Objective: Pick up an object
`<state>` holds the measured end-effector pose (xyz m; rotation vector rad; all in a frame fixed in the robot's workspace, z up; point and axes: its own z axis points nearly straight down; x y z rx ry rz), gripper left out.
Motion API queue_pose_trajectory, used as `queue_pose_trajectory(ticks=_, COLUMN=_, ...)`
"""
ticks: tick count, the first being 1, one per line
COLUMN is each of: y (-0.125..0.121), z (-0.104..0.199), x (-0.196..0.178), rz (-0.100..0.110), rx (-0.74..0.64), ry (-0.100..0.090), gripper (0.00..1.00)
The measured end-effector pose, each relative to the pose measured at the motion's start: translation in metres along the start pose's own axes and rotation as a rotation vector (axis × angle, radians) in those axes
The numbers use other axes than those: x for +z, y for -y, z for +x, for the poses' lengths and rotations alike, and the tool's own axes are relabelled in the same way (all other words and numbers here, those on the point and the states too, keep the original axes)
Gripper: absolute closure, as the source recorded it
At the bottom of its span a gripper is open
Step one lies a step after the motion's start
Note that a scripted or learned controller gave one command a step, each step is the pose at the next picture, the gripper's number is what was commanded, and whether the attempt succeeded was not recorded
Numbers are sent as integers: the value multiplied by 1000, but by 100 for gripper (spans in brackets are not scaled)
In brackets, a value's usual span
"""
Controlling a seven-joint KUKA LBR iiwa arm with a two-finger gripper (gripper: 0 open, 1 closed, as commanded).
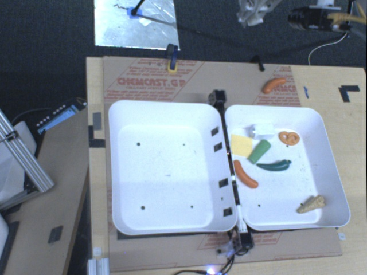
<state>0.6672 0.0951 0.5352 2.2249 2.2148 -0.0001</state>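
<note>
Starting nearest the camera, the bench carries two shallow white bins side by side, joined along a dark hinge strip with black clips.

My right bin holds six things. Closest to the front edge lies one tan, cone-like piece, near the bin's right front corner and well apart from the rest. Farther in, one orange-red sausage lies aslant close to the dividing wall. Just beyond it rests one dark green pepper, and touching or nearly touching that, one lighter green block, tilted. One yellow slab sits beside the green block, by the divider. One small pretzel lies toward the back, with a pale, whitish item to its side that I cannot identify.

The left bin shows its bare white floor with a few small dark dots.

Beyond the bins, on the brown board, a second sausage lies outside the right bin's back wall.

Farthest off, my tool hangs high above the dark floor, well apart from every item; whether it is spread or pressed together I cannot tell.
</note>
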Motion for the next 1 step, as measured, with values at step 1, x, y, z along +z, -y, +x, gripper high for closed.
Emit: queue_pose_trajectory(ticks=1, y=-2, z=-83, x=0, rz=-1, rx=2, ry=1, gripper=100)
